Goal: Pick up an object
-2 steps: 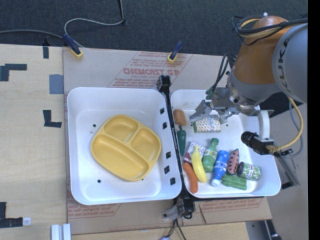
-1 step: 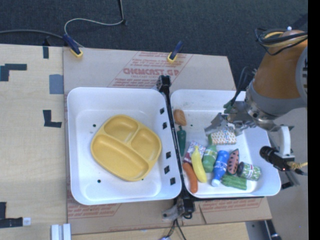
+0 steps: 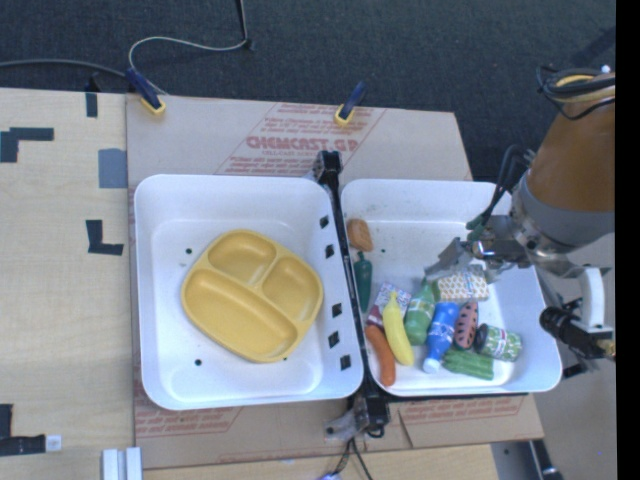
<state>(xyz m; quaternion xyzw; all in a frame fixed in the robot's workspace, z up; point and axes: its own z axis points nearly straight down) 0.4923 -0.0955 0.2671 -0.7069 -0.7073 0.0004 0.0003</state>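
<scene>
Over the right bin [image 3: 520, 373] hangs the gripper [image 3: 462, 260], at the end of the grey arm [image 3: 570, 183] that comes in from the right side. Its dark fingers point to the left and downward, but I cannot tell if they are open or closed, and nothing can be seen between them.

Just below the gripper, almost touching it, lies a pale checkered block [image 3: 463, 287]. Below that block the other objects are crowded together in the lower half of this bin: a green bottle [image 3: 419, 315], a blue bottle [image 3: 441, 334], a pink spotted piece [image 3: 466, 327], a dark can [image 3: 497, 343] and a green cucumber shape [image 3: 470, 365] near the front wall. More to the left lie a yellow banana [image 3: 396, 331] and an orange carrot [image 3: 381, 356], both close to the divider [image 3: 340, 268] between the bins. A small brown object [image 3: 359, 234] rests alone near the divider, higher up, with a thin green piece [image 3: 362, 280] under it.

The upper part of the right bin, behind the gripper, has bare white floor. In the left bin [image 3: 160, 298] lies a yellow divided plate [image 3: 251, 294], with free floor on all sides of it. Both bins stand on a cardboard sheet [image 3: 290, 138], which two yellow clamps [image 3: 146, 92] hold at its far edge.
</scene>
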